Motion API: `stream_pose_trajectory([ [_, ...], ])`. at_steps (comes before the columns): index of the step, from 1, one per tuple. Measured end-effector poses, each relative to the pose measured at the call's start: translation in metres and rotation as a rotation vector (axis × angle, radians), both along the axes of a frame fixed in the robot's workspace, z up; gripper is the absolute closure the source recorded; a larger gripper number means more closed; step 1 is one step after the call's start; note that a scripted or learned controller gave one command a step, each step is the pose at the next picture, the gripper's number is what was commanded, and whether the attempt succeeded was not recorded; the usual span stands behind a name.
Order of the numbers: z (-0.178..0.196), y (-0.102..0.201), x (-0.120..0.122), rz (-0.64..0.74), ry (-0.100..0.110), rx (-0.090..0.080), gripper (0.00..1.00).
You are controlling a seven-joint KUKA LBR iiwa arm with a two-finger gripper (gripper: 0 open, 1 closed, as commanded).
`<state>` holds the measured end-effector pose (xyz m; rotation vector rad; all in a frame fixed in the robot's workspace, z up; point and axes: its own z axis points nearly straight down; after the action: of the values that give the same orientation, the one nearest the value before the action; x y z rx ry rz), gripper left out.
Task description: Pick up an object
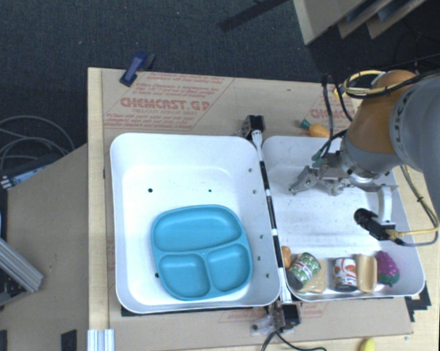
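The candidate objects lie in a row along the near wall of the right bin (321, 228). From left to right we identify a green-and-white can (305, 267), a red-and-white can (344, 273), a tan block (366, 272) and a purple item (388, 266). Both cans lie on their sides. A paler tan piece (313, 286) lies just beneath the green-and-white can, touching it. A small orange piece (285, 254) rests near the bin's left wall.

The gripper (308, 181) sits over the far half of the right bin, well apart from the row of objects. We cannot tell whether it is apart or together; nothing is visibly held in it. The grey arm (419, 122) with its orange band (373, 120) enters from the right.

The left bin (184, 166) holds one blue tray (200, 249) with three compartments. Both bins stand side by side on a wooden board (209, 98) printed with red lettering. The board rests above a dark carpeted floor (81, 19). A blue object (137, 68) lies at the board's far left corner, and loose cables (24, 152) lie on the floor at left.

Count:
- Bins: two.
- Blue trays: one.
- Cans: two.
- Purple items: one.
- Tan pieces: two.
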<state>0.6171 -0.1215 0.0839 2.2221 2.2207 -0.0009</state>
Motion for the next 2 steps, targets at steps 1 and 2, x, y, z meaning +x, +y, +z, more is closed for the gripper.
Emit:
stream_pose_trajectory([
  [1, 0.001, -0.025, 0.05, 0.002, -0.002, 0.0, 0.0],
  [2, 0.056, -0.082, -0.003, 0.0, 0.0, -0.001, 0.0],
])
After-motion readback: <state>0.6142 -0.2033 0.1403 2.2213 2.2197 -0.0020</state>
